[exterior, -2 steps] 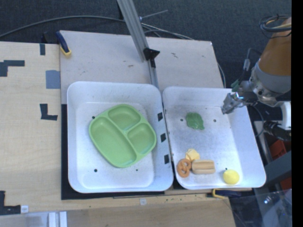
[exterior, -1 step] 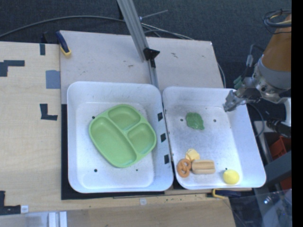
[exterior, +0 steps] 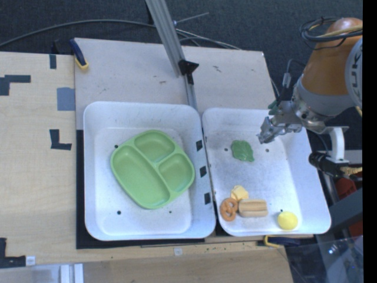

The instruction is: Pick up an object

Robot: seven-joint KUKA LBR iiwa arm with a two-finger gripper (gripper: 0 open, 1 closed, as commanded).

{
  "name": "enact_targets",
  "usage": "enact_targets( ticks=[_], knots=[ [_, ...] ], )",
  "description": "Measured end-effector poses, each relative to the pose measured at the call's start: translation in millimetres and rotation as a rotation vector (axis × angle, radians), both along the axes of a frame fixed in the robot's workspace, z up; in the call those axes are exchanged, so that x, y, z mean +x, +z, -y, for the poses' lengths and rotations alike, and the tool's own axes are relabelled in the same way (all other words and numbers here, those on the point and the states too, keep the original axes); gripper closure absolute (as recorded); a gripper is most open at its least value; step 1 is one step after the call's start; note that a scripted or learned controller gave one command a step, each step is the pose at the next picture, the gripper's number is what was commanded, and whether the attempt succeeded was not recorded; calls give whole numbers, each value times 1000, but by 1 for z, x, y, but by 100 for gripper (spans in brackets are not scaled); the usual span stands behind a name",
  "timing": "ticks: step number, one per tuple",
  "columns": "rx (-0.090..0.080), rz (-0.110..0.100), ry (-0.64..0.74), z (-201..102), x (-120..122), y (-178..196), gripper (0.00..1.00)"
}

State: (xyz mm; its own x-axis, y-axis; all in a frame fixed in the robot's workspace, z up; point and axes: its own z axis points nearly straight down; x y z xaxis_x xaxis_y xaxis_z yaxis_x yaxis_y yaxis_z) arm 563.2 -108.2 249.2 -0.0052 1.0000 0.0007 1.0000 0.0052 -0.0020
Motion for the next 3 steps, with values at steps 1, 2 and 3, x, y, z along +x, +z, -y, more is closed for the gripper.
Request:
enact_targets(
  ticks=[1,2,3],
  knots=[
    [1,1,1,-51,-3,4,100],
    [1,1,3,-111,-2,7,100],
    [1,1,3,-169,11,4,100]
  ],
)
